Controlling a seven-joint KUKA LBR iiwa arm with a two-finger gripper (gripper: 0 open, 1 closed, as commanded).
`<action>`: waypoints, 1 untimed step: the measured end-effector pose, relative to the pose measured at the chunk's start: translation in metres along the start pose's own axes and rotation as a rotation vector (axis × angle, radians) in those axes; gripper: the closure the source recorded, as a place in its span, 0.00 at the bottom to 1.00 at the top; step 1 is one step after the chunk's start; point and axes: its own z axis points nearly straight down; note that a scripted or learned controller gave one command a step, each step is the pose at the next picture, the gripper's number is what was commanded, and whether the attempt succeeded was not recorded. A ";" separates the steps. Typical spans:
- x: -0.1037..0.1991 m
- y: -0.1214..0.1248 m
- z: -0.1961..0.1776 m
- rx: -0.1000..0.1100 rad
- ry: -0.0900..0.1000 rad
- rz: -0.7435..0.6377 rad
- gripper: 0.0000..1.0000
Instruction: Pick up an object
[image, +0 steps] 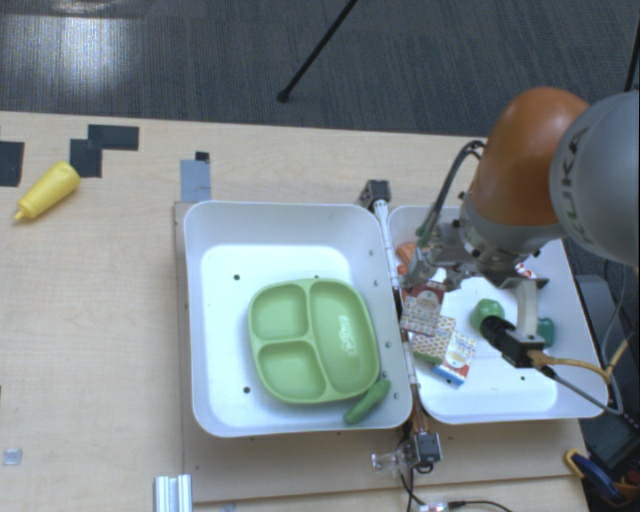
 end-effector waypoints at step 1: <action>0.084 -0.057 -0.017 0.001 0.000 0.002 1.00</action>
